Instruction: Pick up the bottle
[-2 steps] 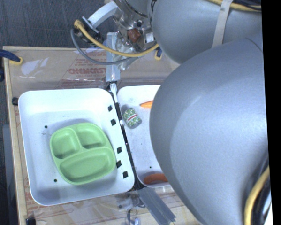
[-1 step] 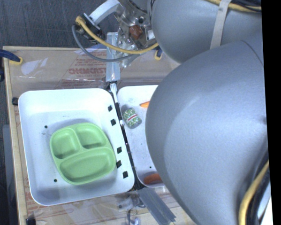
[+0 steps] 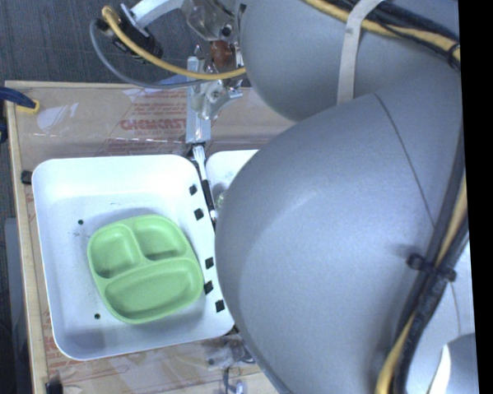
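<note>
Grey arm [image 3: 339, 228] over right bin [image 3: 232, 164], green tray [image 3: 145, 267] in left bin [image 3: 57, 202], hand state can't tell

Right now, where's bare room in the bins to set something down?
Left bin: bare floor along the far wall above the green divided plate, and a strip at the near-left corner. Right bin: mostly hidden under the arm, so I can't judge it.

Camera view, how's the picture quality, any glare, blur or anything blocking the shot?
In the camera view, the grey arm looms large and soft-edged, covering most of the right bin; the left bin is evenly lit and the green tray casts a soft shadow; the plastic sheet beyond shows faint glare.
</note>
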Robot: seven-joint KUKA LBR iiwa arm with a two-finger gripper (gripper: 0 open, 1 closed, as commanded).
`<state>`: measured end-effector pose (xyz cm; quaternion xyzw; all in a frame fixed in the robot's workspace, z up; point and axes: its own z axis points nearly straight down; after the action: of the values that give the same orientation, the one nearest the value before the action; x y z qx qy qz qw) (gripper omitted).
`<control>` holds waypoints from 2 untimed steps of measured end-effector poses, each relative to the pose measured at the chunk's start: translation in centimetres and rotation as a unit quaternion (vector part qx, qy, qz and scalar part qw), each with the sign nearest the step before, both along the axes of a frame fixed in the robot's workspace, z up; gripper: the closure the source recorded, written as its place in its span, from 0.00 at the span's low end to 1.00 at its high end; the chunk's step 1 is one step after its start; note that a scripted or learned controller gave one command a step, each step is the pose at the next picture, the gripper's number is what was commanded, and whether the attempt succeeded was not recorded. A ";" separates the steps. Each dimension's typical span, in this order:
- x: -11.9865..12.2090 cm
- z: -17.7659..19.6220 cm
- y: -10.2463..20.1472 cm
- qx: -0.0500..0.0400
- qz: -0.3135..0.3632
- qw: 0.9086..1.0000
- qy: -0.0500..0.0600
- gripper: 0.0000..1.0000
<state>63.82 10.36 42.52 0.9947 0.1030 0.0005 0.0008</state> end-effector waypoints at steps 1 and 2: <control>-1.6 -2.2 9.0 0.001 0.121 0.993 0.004 1.00; -3.2 1.6 11.4 0.000 0.000 1.000 0.002 1.00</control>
<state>60.65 21.72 44.15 0.9947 0.1029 -0.0017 0.0004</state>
